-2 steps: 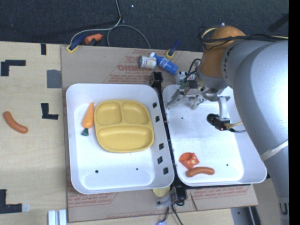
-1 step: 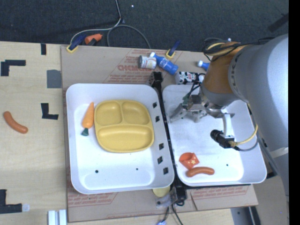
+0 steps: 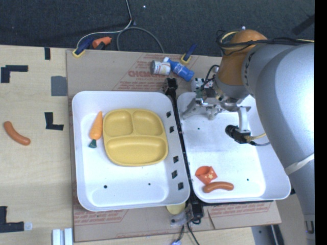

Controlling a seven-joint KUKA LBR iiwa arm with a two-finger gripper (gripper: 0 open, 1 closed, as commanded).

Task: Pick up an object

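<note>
Red print runs along the cardboard sheet (image 3: 134, 73) under the bins, upside down to the camera and not readable at this size. A small white and blue bottle (image 3: 172, 68) lies on its side on that sheet behind the bins; its label cannot be read either.

Arm (image 3: 278, 93): enters from the right, and its grey body is cut off by the frame edge and covers the right bin's far right corner. The hand (image 3: 203, 102) sits low over the far left part of the right bin (image 3: 232, 157). Metal parts and cables crowd it, so whether the fingers are open or closed cannot be told; nothing is seen between them.

Count:
- Right bin: 2 items, a red pepper-like toy (image 3: 206, 174) and a sausage (image 3: 218, 187) just in front of it, both near the front left corner, well apart from the hand.
- Left bin (image 3: 122, 190): 1 yellow divided tray (image 3: 135, 137) (three compartments) and 1 toy carrot (image 3: 96, 126) touching its left edge.
- Bench (image 3: 30, 188): 1 more sausage (image 3: 16, 133), far left, outside the bins.
- 2 clamps on the sheet's far edge, one with an orange grip (image 3: 93, 44), one blue (image 3: 188, 53).
</note>
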